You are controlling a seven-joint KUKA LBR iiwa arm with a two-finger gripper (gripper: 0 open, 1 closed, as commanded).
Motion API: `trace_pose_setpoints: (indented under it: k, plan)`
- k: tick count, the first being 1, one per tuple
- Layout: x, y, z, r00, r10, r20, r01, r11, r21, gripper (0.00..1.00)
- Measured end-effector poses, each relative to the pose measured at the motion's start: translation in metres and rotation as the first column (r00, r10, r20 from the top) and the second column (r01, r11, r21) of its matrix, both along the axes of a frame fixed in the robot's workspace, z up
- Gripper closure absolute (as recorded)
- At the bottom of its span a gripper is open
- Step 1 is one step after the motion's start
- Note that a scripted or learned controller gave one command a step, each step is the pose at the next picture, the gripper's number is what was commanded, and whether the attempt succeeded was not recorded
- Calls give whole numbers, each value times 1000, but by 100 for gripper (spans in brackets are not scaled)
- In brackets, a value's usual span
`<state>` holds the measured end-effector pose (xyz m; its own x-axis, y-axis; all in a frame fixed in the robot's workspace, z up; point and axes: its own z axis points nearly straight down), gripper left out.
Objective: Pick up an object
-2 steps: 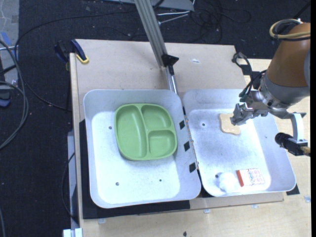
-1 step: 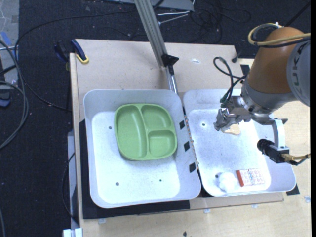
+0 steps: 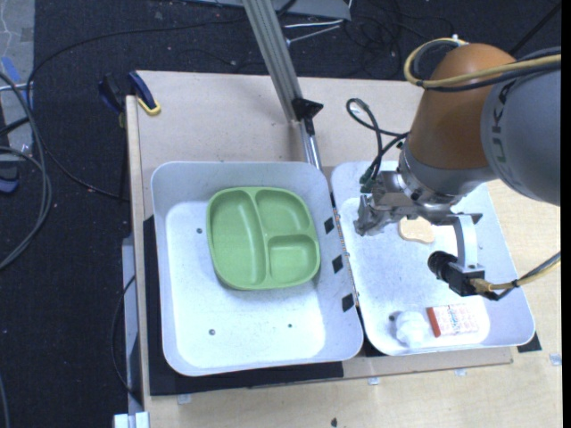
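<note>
Dark letters are running up the grey arm point(image 3: 526, 123) beside its orange band, reading as part of "KUKA"; the print on the small red and white packet point(image 3: 458, 320) is too fine to read.

Taking the green divided plate point(image 3: 264, 237) as the landmark: one such plate is lying in the left white bin point(image 3: 178, 239), its three compartments facing up. To the right of the plate, past the rims where the bins meet, the right white bin point(image 3: 379, 275) is holding three loose things. One pale tan flat piece point(image 3: 416, 231) is lying level with the plate, partly hidden under the arm's wrist. One red and white packet is sitting lower right of the plate, near the bin's front edge. One white crumpled lump point(image 3: 410, 328) is resting just beside that packet, on the side nearer the plate.

One gripper point(image 3: 368, 218) is hanging right of the plate, just inside the right bin's near wall and close to the tan piece. Its fingers are blurring against the bin floor, so I cannot tell how far apart the jaws are standing, and nothing is showing between them.
</note>
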<state>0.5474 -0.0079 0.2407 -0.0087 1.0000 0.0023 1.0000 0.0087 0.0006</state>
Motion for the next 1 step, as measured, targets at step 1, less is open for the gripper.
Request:
trace_pose_setpoints:
  k: [1]
  plan:
    - [-4,50,-14,1000,-1,-3,1,1000,-1,100]
